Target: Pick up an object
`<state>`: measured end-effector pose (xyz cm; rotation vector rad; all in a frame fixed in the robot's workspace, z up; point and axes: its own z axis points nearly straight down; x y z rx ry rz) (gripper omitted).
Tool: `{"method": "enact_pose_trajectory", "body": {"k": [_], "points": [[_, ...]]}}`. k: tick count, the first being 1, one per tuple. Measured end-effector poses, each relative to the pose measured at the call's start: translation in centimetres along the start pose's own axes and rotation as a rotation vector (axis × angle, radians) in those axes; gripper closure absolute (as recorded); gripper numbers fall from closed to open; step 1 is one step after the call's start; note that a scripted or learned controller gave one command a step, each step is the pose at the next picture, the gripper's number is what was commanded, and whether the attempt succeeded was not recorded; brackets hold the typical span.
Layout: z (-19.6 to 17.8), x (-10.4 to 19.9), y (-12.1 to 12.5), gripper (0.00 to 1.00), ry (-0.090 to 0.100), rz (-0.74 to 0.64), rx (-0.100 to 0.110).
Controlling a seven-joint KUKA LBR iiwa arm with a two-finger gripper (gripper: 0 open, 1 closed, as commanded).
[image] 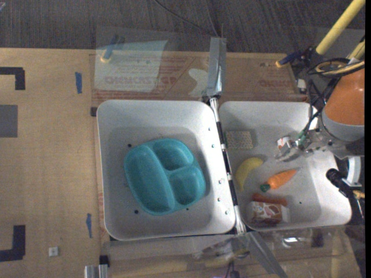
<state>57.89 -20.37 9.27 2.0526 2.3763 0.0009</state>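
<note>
The right bin holds a yellow banana, an orange carrot with a green end, a red and white packet and a beige textured pad. My gripper hangs over the bin's upper right part, just above and to the right of the carrot and apart from it. Nothing can be seen held in it. A teal divided plate lies in the left bin.
The arm's orange band and grey wrist cover the right bin's far right side. Cables and a yellow pole stand behind it. A clear plastic sheet lies on the bench behind the left bin.
</note>
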Motion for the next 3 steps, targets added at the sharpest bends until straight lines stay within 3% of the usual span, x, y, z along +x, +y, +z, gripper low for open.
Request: {"method": "enact_pose_trajectory", "body": {"k": [1, 2, 3], "points": [[-0.8, -0.4, -0.1, 1.0, -0.001, 0.008, -0.001], [-12.9, 3.3, 2.0, 1.0, 0.0, 0.105, 0.002], [-7.3, -1.9, 1.1, 1.0, 0.001, 0.372, 0.006]]}}
